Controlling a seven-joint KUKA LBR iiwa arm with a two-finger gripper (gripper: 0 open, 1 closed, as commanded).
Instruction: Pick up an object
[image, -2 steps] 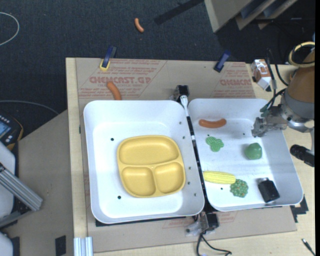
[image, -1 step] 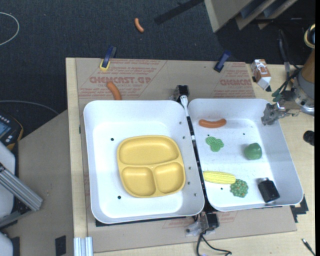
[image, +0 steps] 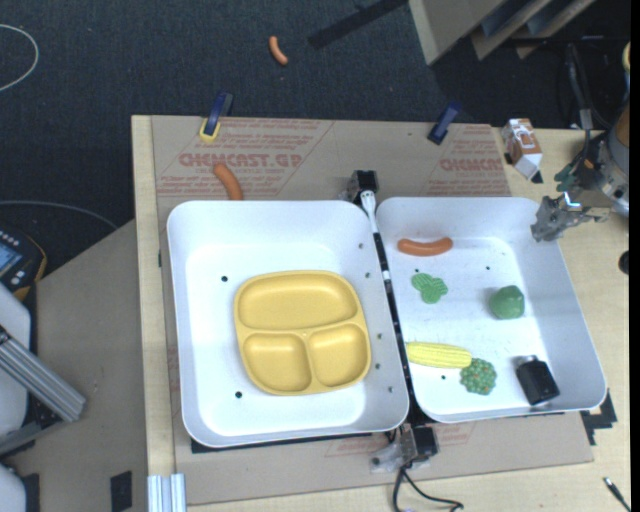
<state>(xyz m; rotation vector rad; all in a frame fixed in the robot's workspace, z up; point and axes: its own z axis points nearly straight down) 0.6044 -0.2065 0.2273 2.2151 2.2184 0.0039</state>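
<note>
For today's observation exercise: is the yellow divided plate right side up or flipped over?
Right side up: the yellow plate shows its three hollow compartments facing upward in the left bin.

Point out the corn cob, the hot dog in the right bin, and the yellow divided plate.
corn cob (image: 438, 353): camera view, middle of the cob.
hot dog (image: 425, 244): camera view, middle of the sausage.
yellow divided plate (image: 297, 297): camera view, bare floor of its large upper compartment.

The frame's right edge is cutting off the arm (image: 612, 170), leaving little beyond its wrist; the gripper (image: 553, 222) is showing too small to read its state.
</note>
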